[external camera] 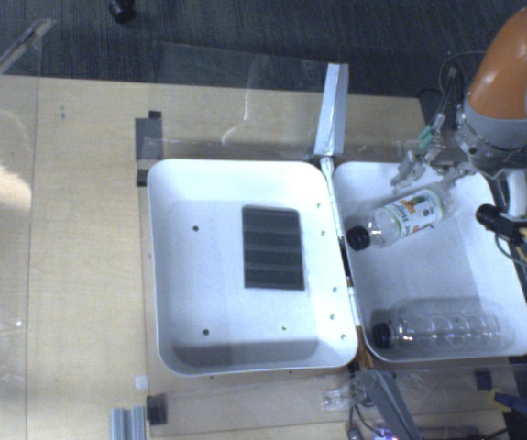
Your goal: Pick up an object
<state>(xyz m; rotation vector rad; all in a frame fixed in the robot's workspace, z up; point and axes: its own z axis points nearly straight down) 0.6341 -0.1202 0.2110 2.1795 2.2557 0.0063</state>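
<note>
Two bottles: both lie on their sides in the right bin [510, 291], my landmark.
Labelled bottle [408, 218]: clear plastic, dark cap, upper part of that bin, just under my hand [425, 165]; the likely target, I judge.
Bare bottle [437, 328]: ribbed, transparent, along that bin's near wall.
Hand: over that bin's far edge; I cannot tell its state, and no object is visibly held.
Dark ribbed pad [272, 247]: flat, rectangular, in the left bin [181, 191] beside it.
Tabletop [80, 273]: pale wood grain.
</note>
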